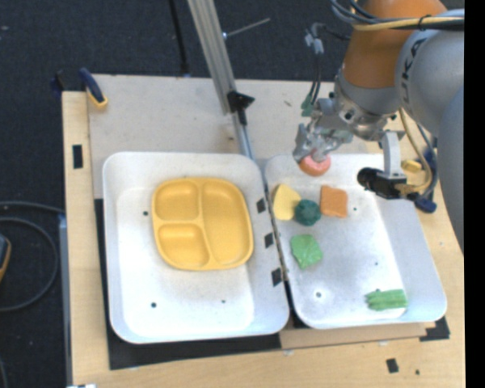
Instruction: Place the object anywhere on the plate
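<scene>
We see the gripper [314,153] low over the far end of the right bin [412,249], right on top of a small orange-pink object [314,165]. Its fingers hide in the clutter of the wrist, so we cannot tell whether they are apart or together, or whether they have the object at all. Just toward us lie a yellow piece [285,202], a dark green ball [307,212] touching it, and an orange block [334,201]. Nearer still sits a light green lump [306,250], and a green strip [385,299] rests by the near right corner. In the left bin [129,297] the yellow plate [202,222], three compartments, lies bare.
</scene>
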`<act>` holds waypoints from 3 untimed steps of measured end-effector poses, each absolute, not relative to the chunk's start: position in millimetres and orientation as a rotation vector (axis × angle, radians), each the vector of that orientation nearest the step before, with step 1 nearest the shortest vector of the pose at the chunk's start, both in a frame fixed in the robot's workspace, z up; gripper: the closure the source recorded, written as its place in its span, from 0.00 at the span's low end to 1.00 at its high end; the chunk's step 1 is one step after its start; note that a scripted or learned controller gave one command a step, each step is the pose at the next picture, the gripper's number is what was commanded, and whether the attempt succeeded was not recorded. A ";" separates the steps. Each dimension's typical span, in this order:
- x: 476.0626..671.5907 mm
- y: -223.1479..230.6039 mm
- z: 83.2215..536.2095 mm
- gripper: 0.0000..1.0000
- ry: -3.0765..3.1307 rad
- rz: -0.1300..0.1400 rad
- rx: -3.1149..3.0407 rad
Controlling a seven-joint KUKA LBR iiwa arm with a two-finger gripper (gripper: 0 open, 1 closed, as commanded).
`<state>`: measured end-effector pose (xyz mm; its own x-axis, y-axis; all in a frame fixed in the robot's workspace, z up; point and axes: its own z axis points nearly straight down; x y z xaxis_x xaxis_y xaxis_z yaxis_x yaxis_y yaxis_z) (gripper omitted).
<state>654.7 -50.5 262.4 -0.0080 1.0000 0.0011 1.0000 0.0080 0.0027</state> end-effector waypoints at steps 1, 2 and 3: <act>666.5 1.2 246.8 1.00 2.228 0.002 2.213; 669.5 56.2 234.4 1.00 2.230 0.000 2.214; 672.9 107.2 229.8 1.00 2.229 0.003 2.213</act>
<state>672.9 107.2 229.8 -0.0073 1.0000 0.0009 1.0000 0.0073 0.0016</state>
